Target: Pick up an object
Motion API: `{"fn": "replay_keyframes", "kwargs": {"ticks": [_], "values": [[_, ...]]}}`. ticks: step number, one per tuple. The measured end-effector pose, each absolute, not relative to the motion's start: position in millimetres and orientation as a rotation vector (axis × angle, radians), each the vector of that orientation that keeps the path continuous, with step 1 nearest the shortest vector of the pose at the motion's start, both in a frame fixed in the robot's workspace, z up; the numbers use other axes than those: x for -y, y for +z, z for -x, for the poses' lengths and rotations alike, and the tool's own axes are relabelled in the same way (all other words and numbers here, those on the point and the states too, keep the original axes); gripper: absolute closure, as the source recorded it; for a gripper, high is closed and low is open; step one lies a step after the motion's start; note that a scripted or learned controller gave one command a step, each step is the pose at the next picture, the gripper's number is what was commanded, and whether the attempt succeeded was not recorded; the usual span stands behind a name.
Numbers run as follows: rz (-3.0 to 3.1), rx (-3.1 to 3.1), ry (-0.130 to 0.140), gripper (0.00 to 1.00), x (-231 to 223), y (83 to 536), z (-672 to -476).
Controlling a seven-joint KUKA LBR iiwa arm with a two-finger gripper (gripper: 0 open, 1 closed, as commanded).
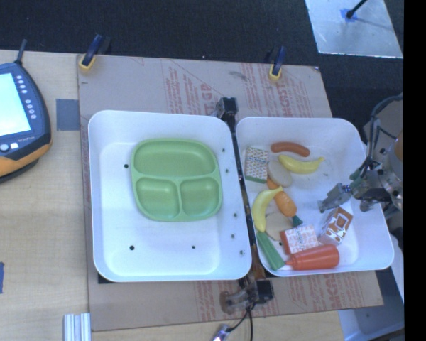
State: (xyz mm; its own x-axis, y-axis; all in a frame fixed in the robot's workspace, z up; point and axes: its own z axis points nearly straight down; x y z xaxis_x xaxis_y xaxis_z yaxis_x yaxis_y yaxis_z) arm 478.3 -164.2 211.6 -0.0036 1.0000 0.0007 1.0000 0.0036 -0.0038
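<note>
White plastic shows under the gripper [339, 192], which hangs low over the right part of the right-hand bin [341, 130], reaching in from the right edge of the scene. Its grey fingers point left, toward the heap of toy food, and from where I stand I cannot tell whether they are spread or closed; nothing I can make out sits between them.

The closest thing to it is a small brown-and-white carton [337, 225], lying just on the near side of the gripper, tilted so its long side runs from near-left to far-right. Beside that, further left and nearer, is a red-and-white box [299, 239], and along the bin's near wall an orange-red bottle [314, 258] lies on its side with its long axis running left to right.

Well to the left of the gripper are a carrot [285, 203] and a banana [262, 205]; on the far side lie a second banana [301, 164] and a sausage [290, 148].

I would judge the carton the likeliest target: a short shift toward the near side would bring the gripper over it, with the fingers needing to close across its narrow width. The green divided plate [176, 178] in the left bin [110, 190] is well apart from all this.
</note>
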Motion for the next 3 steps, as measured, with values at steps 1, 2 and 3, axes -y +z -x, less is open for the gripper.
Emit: {"fn": "replay_keyframes", "kwargs": {"ticks": [1,2,3], "values": [[2.212,2.227,0.003,0.00,102,92,-486.5],[2.216,2.225,0.002,0.00,65,192,-604.0],[2.214,2.223,0.007,0.00,96,120,-577.7]]}}
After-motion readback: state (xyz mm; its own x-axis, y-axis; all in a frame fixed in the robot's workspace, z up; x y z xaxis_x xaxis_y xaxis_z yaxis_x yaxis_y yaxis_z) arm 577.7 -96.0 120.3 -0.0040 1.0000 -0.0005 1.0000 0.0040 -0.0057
